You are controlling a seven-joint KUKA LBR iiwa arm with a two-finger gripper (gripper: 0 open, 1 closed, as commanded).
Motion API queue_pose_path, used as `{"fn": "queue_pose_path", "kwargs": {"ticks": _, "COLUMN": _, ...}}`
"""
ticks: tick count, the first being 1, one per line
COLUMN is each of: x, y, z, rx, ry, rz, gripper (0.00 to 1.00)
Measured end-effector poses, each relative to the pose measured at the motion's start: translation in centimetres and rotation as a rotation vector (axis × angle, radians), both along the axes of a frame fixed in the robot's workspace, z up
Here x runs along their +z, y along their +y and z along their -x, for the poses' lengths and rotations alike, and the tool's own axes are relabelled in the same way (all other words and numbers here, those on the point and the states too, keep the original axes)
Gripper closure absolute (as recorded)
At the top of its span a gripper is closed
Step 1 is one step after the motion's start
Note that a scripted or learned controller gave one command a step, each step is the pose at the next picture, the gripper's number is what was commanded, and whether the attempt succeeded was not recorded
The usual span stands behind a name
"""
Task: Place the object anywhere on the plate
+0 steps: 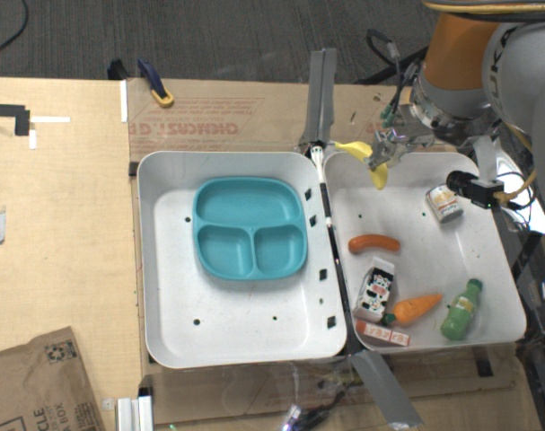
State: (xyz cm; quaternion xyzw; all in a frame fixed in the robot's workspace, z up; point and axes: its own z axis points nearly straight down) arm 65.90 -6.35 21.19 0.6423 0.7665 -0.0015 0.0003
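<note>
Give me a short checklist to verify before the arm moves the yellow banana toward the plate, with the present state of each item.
1. Yellow plastic banana between the fingers of the pincer: ok, it hangs from them.
2. Banana lifted off the floor of the right white bin: ok.
3. Teal three-compartment plate sits in the left white bin: ok.
4. Plate compartments free of objects: ok.
5. Grip firm enough for the transfer: cannot tell.
6. Metal divider between the bins lies on the path: not ok, pass above it.

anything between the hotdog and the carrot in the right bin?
Yes: in the camera view, the cow-print carton lies between the hotdog and the carrot.
</note>
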Motion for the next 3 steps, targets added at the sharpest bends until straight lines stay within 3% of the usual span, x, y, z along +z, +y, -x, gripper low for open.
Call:
{"fn": "queue_pose_path", "kwargs": {"ticks": 1, "x": -1.8, "y": 5.8, "z": 1.6, "rx": 0.052, "ry": 0.001, "rz": -0.001, "gripper": 1.00}}
{"fn": "queue_pose_path", "kwargs": {"ticks": 2, "x": -2.1, "y": 13.1, "z": 4.9, "rx": 0.284, "ry": 0.001, "rz": -0.002, "gripper": 1.00}}
{"fn": "queue_pose_path", "kwargs": {"ticks": 3, "x": -2.1, "y": 13.1, "z": 4.8, "rx": 0.283, "ry": 0.000, "rz": -0.002, "gripper": 0.00}}
